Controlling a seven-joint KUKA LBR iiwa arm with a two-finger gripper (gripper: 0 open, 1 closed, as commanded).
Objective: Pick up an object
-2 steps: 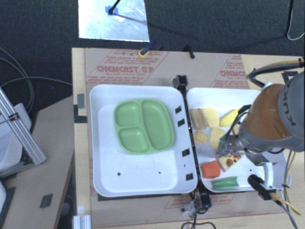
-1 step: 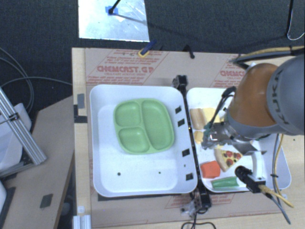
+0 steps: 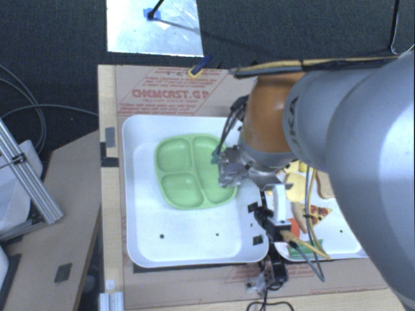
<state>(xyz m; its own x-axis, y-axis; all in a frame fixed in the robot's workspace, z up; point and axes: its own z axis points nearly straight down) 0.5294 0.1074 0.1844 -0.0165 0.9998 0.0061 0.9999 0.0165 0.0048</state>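
A light green divided plate (image 3: 188, 172) lies in the left white bin (image 3: 188, 241), toward its back right. My gripper (image 3: 225, 170) hangs over the plate's right edge, under the orange band (image 3: 269, 118) of the arm. The grey arm hides the plate's right rim and much of the right bin. Nothing shows as held.
The right bin (image 3: 343, 241) holds several small colourful items (image 3: 310, 214), partly covered by the arm, with thin green and yellow pieces (image 3: 303, 246) near its front left corner. A cardboard sheet (image 3: 170, 91) lies behind the bins. A metal frame (image 3: 26, 180) stands at the left.
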